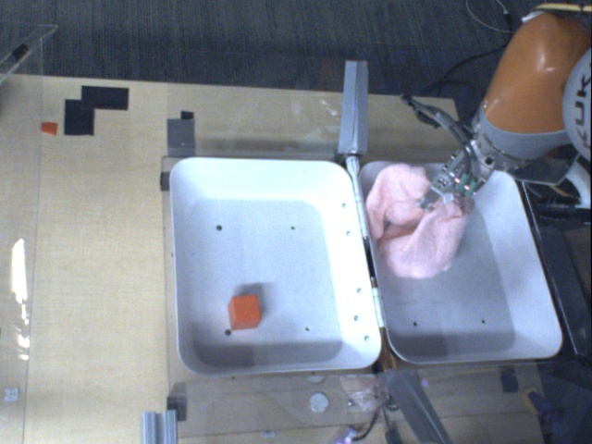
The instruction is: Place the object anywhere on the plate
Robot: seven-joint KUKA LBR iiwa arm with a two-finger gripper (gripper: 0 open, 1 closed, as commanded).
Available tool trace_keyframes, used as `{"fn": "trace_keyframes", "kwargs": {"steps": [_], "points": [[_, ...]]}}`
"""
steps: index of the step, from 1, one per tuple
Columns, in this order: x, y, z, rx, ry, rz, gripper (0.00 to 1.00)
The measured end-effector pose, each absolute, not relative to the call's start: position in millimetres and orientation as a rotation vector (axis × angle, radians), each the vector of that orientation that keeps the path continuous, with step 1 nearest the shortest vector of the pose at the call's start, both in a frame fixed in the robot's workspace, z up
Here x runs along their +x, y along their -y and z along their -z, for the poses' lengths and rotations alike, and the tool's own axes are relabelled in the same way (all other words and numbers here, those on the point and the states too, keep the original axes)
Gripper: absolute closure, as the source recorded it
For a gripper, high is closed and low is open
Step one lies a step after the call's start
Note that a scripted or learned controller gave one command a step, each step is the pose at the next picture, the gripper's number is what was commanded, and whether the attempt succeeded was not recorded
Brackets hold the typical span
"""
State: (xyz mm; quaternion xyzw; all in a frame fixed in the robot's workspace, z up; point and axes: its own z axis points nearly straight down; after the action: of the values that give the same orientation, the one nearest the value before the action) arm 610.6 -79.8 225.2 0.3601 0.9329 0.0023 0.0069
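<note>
Where the arm (536,72) comes in from the right of the bench, its gripper (451,188) sits low over the far part of the right bin (518,331), directly at the pink cloth (416,225). The tool is small and partly lost against the fabric, so I cannot tell how the gripper is set, nor whether any cloth is caught in it. It appears to touch, or come just short of, the upper right fold of the cloth.

The pink cloth lies crumpled in the far left portion of the right bin, against the wall nearest the divide between the bins. One lobe bunches toward the far left corner; another hangs down toward the bin's middle.

Above the gripper, the arm's orange band (532,63) and grey wrist section overhang the far right corner of that bin. Dark cables (435,114) trail off behind the wrist.

The left bin (194,248) holds one small orange block (245,312), resting on the floor in the near left quarter, well apart from the cloth and the gripper. It stands free of the bin walls.

A grey upright post (352,109) rises at the far end of the seam between the two bins. On the wooden bench top (83,276) to the left are black tape patches (92,106) and a small orange marker (49,129) near the far left corner.
</note>
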Motion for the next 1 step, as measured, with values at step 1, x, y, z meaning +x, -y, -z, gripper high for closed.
{"fn": "trace_keyframes", "kwargs": {"steps": [1], "points": [[613.7, 78.0, -227.1, 1.119, -2.921, -0.007, 1.00]]}}
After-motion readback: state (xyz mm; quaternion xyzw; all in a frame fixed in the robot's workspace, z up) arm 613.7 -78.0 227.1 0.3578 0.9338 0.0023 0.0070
